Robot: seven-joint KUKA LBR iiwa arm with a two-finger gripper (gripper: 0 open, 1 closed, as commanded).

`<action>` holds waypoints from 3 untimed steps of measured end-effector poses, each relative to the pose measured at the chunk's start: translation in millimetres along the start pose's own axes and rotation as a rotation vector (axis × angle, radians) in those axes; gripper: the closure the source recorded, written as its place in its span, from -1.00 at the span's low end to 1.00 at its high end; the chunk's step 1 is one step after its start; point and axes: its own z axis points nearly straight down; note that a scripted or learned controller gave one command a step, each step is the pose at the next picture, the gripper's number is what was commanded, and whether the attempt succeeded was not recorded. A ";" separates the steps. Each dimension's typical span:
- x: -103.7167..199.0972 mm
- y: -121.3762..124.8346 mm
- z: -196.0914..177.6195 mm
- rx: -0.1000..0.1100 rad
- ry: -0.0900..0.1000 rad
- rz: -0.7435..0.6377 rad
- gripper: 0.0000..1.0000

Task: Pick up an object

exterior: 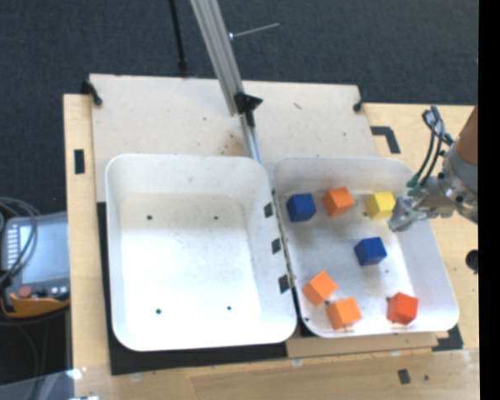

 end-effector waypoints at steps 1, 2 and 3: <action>-1.1 1.2 -24.2 0.002 0.001 -0.002 1.00; 56.8 24.4 -22.2 0.004 0.003 -0.004 1.00; 107.2 47.7 -7.6 0.004 0.002 -0.003 1.00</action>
